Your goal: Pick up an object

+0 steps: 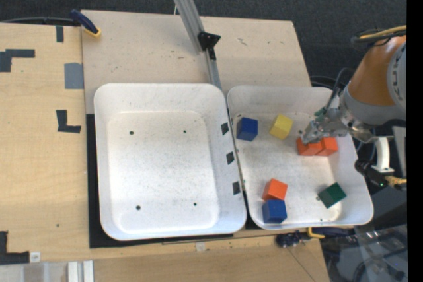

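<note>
Camera view: claw (316,131) at orange block (318,145)

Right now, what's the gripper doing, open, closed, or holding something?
Gripper: cannot be told; it sits right at the red-orange block in the right bin.

Six blocks lie in the right bin (360,208): a blue cube (247,129), a yellow cube (281,126) and an orange-red block (318,145) toward the far side. Nearer lie an orange cube (275,189) touching a second blue cube (274,211), and a dark green cube (332,195) apart.

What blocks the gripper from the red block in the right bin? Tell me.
Nothing visible. The gripper sits right over the red block, at its upper left edge. The yellow cube lies apart, to the left in the camera view.
</note>
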### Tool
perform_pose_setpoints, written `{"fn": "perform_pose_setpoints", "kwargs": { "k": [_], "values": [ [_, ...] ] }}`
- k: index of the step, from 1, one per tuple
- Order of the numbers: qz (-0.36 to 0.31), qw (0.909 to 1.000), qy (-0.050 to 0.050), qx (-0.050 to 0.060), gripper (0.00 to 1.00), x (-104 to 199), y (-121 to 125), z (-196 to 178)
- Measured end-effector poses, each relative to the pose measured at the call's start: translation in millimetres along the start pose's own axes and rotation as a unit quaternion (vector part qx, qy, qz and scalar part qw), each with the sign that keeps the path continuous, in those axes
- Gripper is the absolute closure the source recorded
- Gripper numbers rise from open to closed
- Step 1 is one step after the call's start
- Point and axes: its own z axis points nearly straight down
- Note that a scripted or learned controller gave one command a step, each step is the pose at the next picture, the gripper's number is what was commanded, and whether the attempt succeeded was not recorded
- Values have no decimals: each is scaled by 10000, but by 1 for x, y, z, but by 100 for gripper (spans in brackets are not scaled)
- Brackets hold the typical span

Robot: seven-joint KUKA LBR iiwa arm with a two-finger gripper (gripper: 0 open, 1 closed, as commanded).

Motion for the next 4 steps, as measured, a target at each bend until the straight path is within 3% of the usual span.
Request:
{"fn": "perform_pose_setpoints", "kwargs": {
  "k": [1, 3, 4],
  "values": [
    [15, 10000, 21, 79, 100, 9, 0, -46],
    [18, 10000, 14, 67, 100, 14, 13, -155],
    [0, 9999, 31, 105, 100, 71, 4, -139]
  ]
}}
